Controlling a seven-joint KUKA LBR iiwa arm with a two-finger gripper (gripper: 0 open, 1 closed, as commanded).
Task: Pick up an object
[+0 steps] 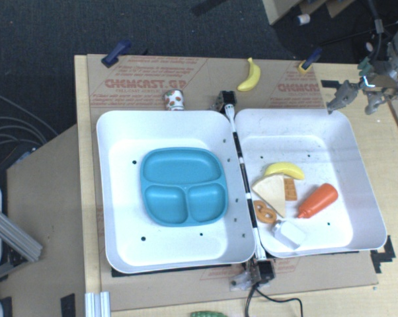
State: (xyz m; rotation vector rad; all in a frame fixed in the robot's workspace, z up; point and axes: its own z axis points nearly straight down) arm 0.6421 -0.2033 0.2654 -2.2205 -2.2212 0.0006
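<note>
The right bin (358,170) holds a yellow banana (285,170), a pale sandwich wedge (272,193), an orange-red bottle-shaped toy (317,201), a brown pretzel (265,211) and a small white block (290,233). They cluster in the bin's left and front part. My gripper (356,98) hangs over the bench just beyond the right bin's far right corner, well away from those items. Its two grey fingers (338,96) stand spread apart and open, with nothing between them.
A blue divided plate (184,185) lies in the left bin (113,177). On the cardboard behind the bins lie a second banana (250,76) and a small patterned cup (175,99). Blue clamps (116,53) grip the far edge.
</note>
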